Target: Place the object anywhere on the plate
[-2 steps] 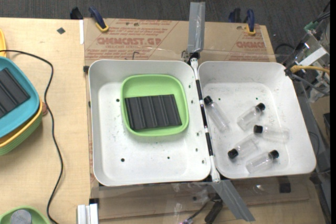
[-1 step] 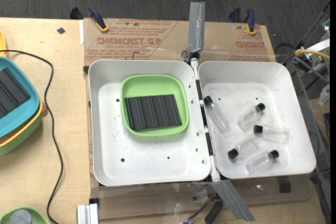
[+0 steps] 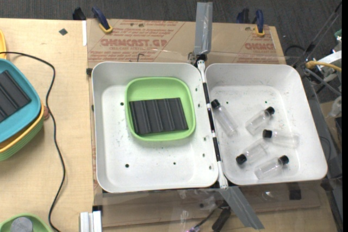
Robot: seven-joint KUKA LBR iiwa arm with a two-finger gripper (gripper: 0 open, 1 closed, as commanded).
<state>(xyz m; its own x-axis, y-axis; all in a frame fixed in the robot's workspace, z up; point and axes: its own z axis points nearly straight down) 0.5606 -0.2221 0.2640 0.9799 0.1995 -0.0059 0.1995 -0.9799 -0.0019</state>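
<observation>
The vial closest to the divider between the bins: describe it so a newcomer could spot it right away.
Start at the right white bin, which holds five clear vials with black caps. Look along its left wall, beside the divider shared with the bin holding the green plate. The vial there lies apart from the other four, its black cap pointing up-left toward the divider.

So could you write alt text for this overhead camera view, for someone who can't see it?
Two shallow white bins sit side by side on a bench: the left bin holds a green plate with a dark ribbed pad on it, and the right bin holds five clear vials with black caps, scattered lying down. Cardboard lies behind the bins.
</observation>
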